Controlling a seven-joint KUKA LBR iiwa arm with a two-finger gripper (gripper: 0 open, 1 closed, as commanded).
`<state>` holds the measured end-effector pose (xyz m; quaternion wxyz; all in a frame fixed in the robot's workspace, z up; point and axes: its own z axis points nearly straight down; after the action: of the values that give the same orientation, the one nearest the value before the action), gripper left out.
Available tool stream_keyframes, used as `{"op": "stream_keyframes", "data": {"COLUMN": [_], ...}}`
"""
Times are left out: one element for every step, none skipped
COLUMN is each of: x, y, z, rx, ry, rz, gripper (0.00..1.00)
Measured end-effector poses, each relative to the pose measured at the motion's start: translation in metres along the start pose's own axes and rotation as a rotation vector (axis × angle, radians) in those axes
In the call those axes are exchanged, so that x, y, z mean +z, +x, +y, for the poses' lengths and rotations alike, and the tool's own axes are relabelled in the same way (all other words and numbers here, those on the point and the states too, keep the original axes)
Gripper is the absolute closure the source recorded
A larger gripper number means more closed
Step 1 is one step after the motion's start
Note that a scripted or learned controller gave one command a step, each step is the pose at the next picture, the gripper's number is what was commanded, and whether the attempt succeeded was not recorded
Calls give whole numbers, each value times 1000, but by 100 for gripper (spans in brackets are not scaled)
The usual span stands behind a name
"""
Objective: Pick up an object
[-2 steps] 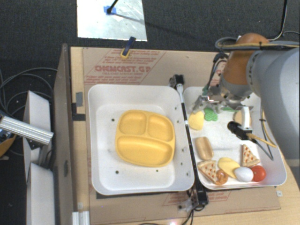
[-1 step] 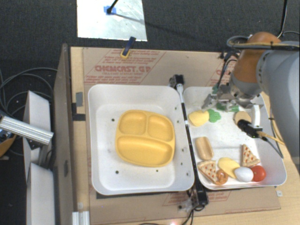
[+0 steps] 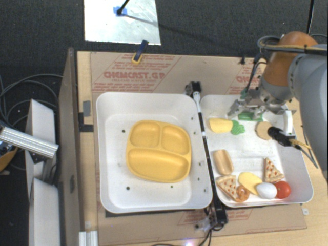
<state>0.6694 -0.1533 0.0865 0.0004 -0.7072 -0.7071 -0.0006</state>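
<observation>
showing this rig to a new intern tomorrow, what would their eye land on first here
The big yellow divided plate in the middle of the left bin stands out most. Next, the cluster of toy food along the near edge of the right bin: pizza slices, a white egg, a red tomato. The claw hangs over that bin's far end, by something green.

Red block lettering is printed on the brown cardboard sheet (image 3: 169,68) that lies under the two white bins. At its upper left the large line reads about "CHEMCAST GP", with a smaller line above and another below, both too fine to read. A second red print of the same kind shows at the sheet's upper right, turned and partly hidden by the arm, so it cannot be read.
</observation>
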Motion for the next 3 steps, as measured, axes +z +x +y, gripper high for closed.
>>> {"op": "stream_keyframes", "data": {"x": [0, 2, -58], "y": [-23, 17, -32], "z": [-4, -48, -65], "rx": [0, -2, 2], "ry": [-4, 3, -4], "rz": [-3, 0, -4], "gripper": [0, 0, 0]}}
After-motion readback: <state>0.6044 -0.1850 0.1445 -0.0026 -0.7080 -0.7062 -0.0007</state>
